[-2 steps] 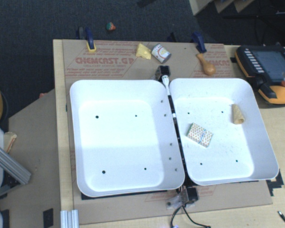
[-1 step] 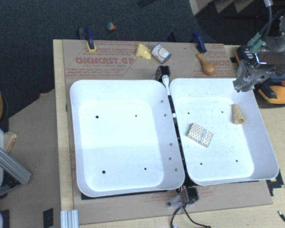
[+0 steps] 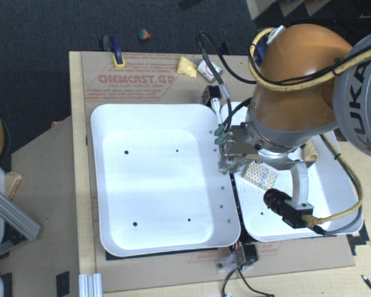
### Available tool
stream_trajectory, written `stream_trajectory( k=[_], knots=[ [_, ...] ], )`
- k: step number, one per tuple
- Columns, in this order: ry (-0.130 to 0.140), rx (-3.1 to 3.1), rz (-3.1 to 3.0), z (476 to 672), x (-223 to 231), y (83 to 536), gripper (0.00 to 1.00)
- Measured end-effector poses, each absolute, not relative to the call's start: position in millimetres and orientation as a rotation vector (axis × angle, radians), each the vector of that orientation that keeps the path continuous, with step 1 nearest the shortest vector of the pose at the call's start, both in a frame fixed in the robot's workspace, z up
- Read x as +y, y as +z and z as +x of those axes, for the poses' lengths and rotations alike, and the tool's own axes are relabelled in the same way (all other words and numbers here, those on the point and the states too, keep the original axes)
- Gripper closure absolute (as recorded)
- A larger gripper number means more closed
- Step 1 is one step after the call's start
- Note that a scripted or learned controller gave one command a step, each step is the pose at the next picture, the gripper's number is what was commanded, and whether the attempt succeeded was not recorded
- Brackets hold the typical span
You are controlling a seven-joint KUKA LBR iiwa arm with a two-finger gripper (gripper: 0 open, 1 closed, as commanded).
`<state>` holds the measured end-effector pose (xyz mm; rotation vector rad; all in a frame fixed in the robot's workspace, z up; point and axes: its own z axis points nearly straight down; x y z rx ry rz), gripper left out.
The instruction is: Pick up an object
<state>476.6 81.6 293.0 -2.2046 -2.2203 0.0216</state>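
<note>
A small white packet with a dotted pattern (image 3: 260,176) lies in the right bin (image 3: 278,231), near its left wall. My gripper (image 3: 230,156) hangs low over that bin's left edge, just left of the packet, and is largely hidden under the wrist and the big orange band (image 3: 297,73). Whether it touches the packet cannot be told. A tan piece (image 3: 310,156) peeks out from behind the arm further right.
The left bin (image 3: 105,184) sits beside the right one on the cardboard-covered bench. A black connector on a yellow cable (image 3: 289,209) hangs over the right bin. A yellow scrap (image 3: 187,67) and a blue clip (image 3: 117,48) rest at the bench's back edge.
</note>
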Motion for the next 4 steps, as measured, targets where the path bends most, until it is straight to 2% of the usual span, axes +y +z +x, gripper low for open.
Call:
stream_trajectory(
  k=[1, 2, 3, 4],
  knots=[
    [-0.024, -2.224, -2.241, 480.5, 11, 452, 1.00],
    [-0.018, -2.234, -2.220, 479.6, 61, 541, 1.00],
    [0.024, -2.225, -2.203, 477.6, 164, 372, 1.00],
    [-0.029, -2.228, -2.229, 479.8, 139, 531, 1.00]
  ],
)
